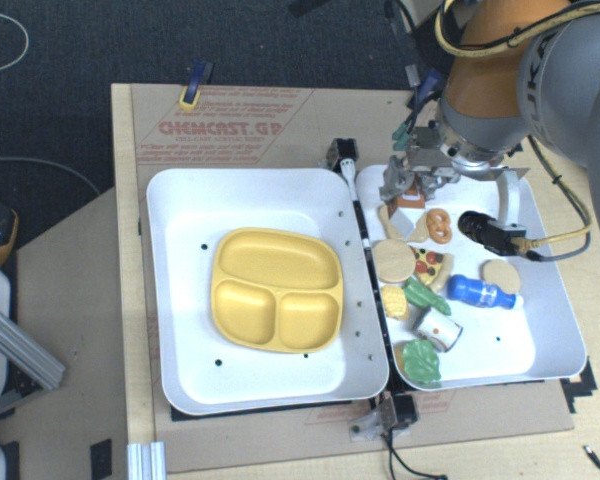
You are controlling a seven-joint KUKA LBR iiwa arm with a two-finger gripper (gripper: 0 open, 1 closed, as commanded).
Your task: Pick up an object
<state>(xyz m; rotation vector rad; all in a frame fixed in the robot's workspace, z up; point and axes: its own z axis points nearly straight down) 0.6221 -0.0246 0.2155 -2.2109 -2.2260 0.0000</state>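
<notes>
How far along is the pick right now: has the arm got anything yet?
Done: the arm has reached the right bin, and its tool sits low at the far left corner. In hand: nothing visibly; whether it grips anything there cannot be told. Left: the lift itself. The blue bottle, pretzel, round cookie and green leaf all lie in the bin, and the yellow tray sits in the left bin.

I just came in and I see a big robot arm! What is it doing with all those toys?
The robot arm is reaching its pincer down into the far end of the right bin, which is full of toy food, like a blue bottle, a pretzel and green leafy pieces. It wants to pick one up, but nothing can be seen in its grip yet. The left bin holds a yellow divided plate.
</notes>
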